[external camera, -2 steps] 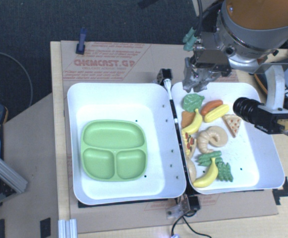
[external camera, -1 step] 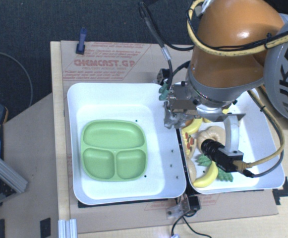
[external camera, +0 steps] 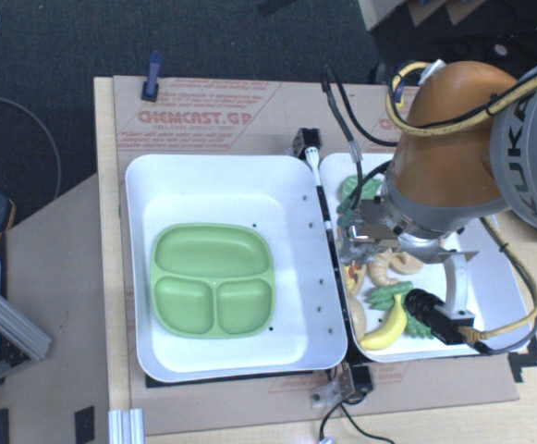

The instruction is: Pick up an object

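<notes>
The arm (external camera: 453, 146) is reaching in from three o'clock and hanging low over the right bin (external camera: 490, 276), its wrist covering most of the pile. The pincer (external camera: 372, 234) is sitting among the toys near the bin's nine o'clock wall; whether it is released or clenched, I cannot tell. A toy banana (external camera: 386, 329) is lying toward six o'clock, beside green plastic leaves (external camera: 385, 297). A green divided plate (external camera: 213, 278) is resting in the left bin (external camera: 231, 178) on the tabletop (external camera: 111, 276).

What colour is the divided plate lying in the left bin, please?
Light green; the divided plate shows plainly in the camera view.
</notes>
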Robot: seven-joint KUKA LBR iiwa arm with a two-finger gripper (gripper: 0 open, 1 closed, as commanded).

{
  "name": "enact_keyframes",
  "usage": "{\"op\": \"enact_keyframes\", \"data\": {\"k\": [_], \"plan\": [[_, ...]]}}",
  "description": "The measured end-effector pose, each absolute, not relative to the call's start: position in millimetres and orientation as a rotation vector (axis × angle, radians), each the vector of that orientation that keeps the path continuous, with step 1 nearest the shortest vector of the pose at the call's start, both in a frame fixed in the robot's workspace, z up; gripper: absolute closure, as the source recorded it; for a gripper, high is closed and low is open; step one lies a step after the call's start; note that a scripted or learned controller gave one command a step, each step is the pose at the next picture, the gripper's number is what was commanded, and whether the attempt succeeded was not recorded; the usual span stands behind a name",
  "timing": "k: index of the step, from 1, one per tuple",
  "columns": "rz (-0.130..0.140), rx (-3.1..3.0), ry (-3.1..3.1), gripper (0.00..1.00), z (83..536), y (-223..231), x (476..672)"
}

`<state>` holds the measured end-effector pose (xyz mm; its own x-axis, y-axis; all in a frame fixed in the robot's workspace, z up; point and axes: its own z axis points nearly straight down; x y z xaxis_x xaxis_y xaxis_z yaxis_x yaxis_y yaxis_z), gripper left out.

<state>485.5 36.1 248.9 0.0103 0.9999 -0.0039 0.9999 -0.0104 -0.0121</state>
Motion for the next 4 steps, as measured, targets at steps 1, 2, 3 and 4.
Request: {"op": "enact_keyframes", "data": {"k": [1,2,3,4], "plan": [[0.007,-2.216,-2.219,1.00,221.2,63.4,478.2],[0.010,-2.227,-2.210,1.00,182.2,7.5,478.0],[-0.001,-2.224,-2.219,1.00,194.8,11.5,479.4],[-0.013,-2.217,-2.233,1.00,277.9,63.8,489.2]]}}
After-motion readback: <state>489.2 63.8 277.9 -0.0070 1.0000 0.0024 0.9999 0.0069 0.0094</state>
